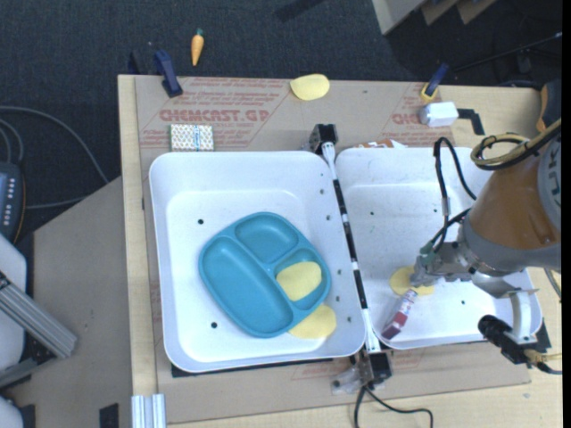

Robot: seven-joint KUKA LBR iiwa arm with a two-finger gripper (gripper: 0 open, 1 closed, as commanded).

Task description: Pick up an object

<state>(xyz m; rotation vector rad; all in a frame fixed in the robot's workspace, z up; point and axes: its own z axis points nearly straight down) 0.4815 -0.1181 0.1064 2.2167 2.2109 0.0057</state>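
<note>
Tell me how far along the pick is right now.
Nothing looks lifted yet. The gripper is down in the right bin, at a flat yellow piece lying on the bin floor; whether it grips it, I cannot tell. A reddish tube lies beside it, untouched. Still left: securing an object and raising it. The blue tray sits in the left bin.

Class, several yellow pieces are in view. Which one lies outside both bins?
The yellow piece on the bench's far edge; the other three lie inside the bins.
</note>
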